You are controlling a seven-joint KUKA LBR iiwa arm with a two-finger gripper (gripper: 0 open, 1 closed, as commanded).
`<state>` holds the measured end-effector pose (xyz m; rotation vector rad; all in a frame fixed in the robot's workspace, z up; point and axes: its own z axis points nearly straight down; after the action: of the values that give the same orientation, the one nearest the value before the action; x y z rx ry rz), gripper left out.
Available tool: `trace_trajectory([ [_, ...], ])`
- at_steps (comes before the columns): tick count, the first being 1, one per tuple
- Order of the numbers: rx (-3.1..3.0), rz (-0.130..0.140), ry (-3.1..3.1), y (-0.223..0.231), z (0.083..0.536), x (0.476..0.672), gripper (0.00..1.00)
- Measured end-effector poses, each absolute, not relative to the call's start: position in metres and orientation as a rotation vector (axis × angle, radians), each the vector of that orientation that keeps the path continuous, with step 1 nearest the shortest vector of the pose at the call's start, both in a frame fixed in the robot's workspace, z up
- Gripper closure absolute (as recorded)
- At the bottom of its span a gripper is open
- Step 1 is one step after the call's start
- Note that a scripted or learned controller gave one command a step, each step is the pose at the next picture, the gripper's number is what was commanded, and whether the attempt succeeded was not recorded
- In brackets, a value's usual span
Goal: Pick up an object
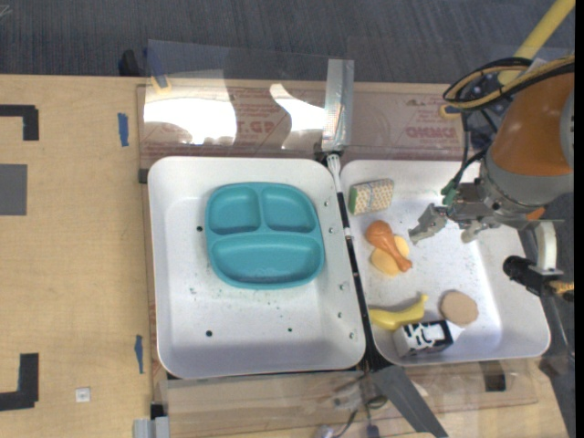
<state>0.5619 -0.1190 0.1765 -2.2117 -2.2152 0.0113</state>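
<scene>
The right bin (511,336) holds several small things. A sponge-like block (372,195), green at one end and pale and speckled, lies near the top left corner. Below it rest an orange toy drumstick (384,236) touching a yellow piece (392,261). Lower down lie a banana (398,315), a black-and-white box (426,334), perhaps a carton, and a round tan cookie (460,307).

robot lab; taped bench (73,245), twin white bins (173,272), cabled arm (534,144)

Red print on the cardboard backing (274,121); too blurred to read.
</scene>
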Motion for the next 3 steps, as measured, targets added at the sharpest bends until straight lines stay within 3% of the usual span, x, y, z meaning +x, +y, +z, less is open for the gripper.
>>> trace_trajectory([
  [1, -2.028, -0.004, -2.401, -0.045, 0.185, 0.588, 0.0],
  [2, -1.578, -0.001, -2.715, -0.046, 0.185, 0.547, 0.0],
  [3, -1.475, -0.003, -2.782, -0.089, 0.23, 0.567, 0.0],
])
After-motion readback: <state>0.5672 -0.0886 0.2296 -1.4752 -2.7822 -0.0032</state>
